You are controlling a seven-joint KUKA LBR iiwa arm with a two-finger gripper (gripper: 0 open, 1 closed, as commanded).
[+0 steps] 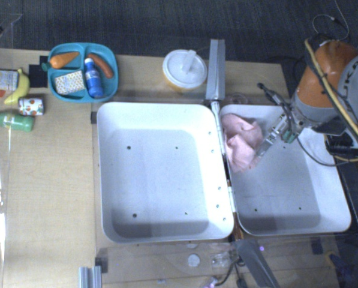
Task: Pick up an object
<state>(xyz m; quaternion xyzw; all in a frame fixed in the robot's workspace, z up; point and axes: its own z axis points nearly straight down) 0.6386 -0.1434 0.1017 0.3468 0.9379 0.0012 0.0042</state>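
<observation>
I see the pink cloth (240,140) bunched in the upper left corner of the right bin (298,218), pressed up against the wall it shares with the left bin (161,173). Its long axis runs roughly top to bottom in the frame, leaning slightly, with the wider folded mass toward the bottom and a narrower lobe toward the top edge of the bin.

The gripper (259,153) comes in from the upper right, slanting down and left, and its tip sits at the cloth's right edge. I cannot tell from here whether the claw is spread or pinched, or whether any fabric is caught in it.

On the cloth's left there is no room: the bin wall and the grey divider rail (215,71) stand right there. To the right and toward the bottom of the frame, the right bin's floor is bare and open. A cable (313,155) loops across the bin near the arm (325,80).
</observation>
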